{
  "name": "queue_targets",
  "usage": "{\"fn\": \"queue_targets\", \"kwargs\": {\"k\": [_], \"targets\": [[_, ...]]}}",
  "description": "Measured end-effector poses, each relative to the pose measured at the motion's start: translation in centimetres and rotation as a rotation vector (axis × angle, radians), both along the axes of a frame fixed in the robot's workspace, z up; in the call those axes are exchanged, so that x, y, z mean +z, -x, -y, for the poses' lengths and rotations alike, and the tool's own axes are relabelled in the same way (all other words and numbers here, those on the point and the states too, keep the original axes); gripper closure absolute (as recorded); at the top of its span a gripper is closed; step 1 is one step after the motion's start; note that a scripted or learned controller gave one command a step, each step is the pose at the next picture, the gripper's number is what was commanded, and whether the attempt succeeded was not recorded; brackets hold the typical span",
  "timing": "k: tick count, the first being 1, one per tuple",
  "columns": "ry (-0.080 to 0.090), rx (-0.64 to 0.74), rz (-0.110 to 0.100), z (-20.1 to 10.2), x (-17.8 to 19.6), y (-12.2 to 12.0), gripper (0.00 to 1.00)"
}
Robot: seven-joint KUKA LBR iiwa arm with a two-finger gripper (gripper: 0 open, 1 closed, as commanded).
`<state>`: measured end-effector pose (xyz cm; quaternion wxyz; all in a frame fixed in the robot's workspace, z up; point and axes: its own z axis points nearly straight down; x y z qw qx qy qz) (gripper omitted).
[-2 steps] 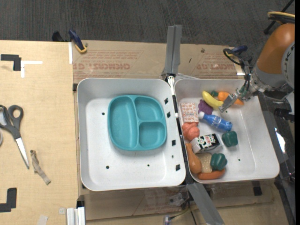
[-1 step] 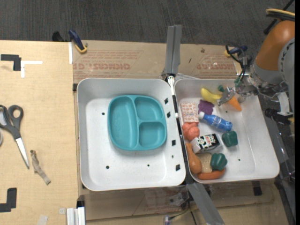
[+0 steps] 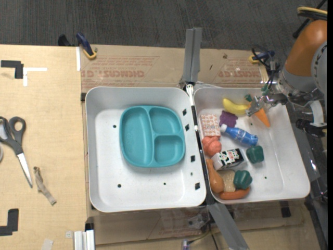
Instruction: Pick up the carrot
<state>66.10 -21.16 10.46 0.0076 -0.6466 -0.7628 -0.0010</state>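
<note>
Grey arm slants down into the right bin, fingers closed around the carrot.

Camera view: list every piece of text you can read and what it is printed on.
Cardboard sheet behind the bins: red print, seen upside down, too blurred to read.
Pink packet: print too small to read.
Black-and-white carton: markings too small to read.
Blue bottle: label unreadable.
Nothing else bears text.

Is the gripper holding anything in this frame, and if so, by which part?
It cannot be told. The gripper is at the carrot in the right bin, at its upper, thick end, but the view does not resolve whether the carrot is actually clasped.
</note>
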Motion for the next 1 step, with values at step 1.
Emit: {"fn": "queue_targets", "kwargs": {"k": [1], "targets": [[0.014,-0.180,0.010,-2.05,6.09,0.17,1.00]]}}
